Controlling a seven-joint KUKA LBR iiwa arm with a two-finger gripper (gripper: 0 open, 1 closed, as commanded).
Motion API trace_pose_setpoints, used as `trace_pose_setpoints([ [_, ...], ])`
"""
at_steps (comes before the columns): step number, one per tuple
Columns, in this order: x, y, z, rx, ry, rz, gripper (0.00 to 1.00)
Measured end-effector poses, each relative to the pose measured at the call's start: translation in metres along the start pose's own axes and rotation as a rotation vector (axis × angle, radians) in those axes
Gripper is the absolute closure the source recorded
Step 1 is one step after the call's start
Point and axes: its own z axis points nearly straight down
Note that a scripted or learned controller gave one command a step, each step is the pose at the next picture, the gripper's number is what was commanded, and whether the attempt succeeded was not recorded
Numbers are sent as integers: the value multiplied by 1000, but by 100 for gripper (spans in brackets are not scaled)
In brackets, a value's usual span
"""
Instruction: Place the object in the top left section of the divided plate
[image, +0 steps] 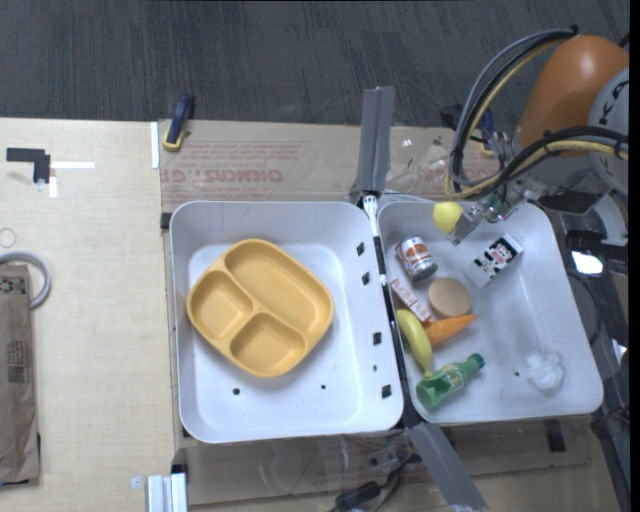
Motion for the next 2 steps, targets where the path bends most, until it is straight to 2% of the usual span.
trace_pose_setpoints([
  [1,39,35,-19,1,0,172,100],
  [2,109,87,-18,6,0,866,100],
])
